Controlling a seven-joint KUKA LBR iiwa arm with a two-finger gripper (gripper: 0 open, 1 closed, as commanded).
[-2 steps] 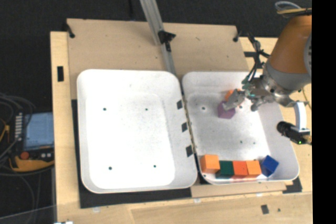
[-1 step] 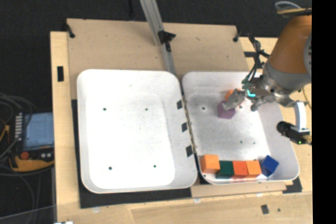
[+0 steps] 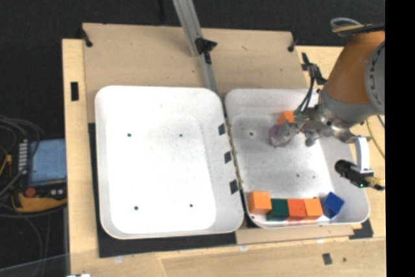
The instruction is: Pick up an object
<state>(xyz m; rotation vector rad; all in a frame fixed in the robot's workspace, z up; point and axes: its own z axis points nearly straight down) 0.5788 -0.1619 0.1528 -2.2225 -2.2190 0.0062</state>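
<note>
My gripper (image 3: 293,129) hangs low over the far middle of the right bin (image 3: 259,107), reaching in from the right. A small orange piece (image 3: 286,117) lies just beyond its tip. A blurry purple-grey object (image 3: 279,135) sits right at the tip, on its left side; whether it is gripped is unclear. Along the bin's near wall stands a row of blocks: an orange one (image 3: 260,201), a green one (image 3: 279,209), two more orange ones (image 3: 297,207) (image 3: 313,206), and a blue one (image 3: 332,203) at the right end.
The left bin (image 3: 159,162) sits beside the right one, with black clips along the shared edge. A slanted metal rail (image 3: 188,16) rises behind the bins. A blue box with cables (image 3: 45,162) lies off the bench at left.
</note>
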